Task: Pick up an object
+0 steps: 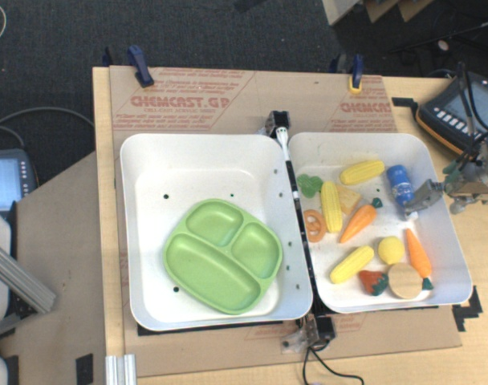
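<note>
The right bin [445, 215] holds several toy foods. Among them are a blue can [400, 184], three corn cobs [362, 171] [331, 207] [351, 264], two carrots [358, 223] [418, 253], a lemon [391, 251], a tan disc [404, 281], a red and green piece [372, 281], an orange pretzel [314, 224] and a green leaf piece [310, 185]. My gripper [433, 194] reaches in low over the bin's right rim, just right of the blue can. Nothing is visibly held in it.
The left bin [148, 175] holds a green divided plate [221, 255]. A black and yellow device [457, 115] lies on the bench at the far right. Clamps [140, 64] [355, 72] hold the cardboard sheet at the back edge.
</note>
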`<state>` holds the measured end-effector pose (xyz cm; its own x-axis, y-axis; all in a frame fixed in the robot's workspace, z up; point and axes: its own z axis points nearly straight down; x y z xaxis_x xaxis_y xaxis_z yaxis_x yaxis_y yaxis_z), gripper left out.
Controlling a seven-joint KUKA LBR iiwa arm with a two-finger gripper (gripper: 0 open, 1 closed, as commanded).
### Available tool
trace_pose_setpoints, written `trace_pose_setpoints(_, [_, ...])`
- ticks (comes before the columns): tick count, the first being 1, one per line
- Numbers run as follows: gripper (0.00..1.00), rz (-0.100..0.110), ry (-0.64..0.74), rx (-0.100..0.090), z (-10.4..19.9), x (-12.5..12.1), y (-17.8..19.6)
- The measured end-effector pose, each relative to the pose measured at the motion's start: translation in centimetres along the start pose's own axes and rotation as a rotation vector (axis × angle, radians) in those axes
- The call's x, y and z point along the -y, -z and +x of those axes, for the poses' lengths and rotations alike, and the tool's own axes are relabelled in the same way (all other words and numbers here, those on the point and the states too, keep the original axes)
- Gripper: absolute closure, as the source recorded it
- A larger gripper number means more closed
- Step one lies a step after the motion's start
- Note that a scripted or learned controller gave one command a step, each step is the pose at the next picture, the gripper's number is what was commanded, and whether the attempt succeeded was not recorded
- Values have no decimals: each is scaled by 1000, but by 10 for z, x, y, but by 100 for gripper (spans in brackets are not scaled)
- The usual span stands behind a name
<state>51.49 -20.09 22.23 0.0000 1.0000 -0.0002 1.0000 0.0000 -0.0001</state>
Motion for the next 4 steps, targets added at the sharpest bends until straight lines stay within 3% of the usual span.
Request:
trace_pose_setpoints(1, [0, 8, 5, -5, 35, -50, -131])
trace_pose_setpoints(2, [100, -2, 1, 0, 31, -50, -113])
trace_pose_setpoints(3, [100, 5, 3, -4, 77, -14, -106])
trace_pose_setpoints(4, [100, -8, 8, -2, 148, -1, -33])
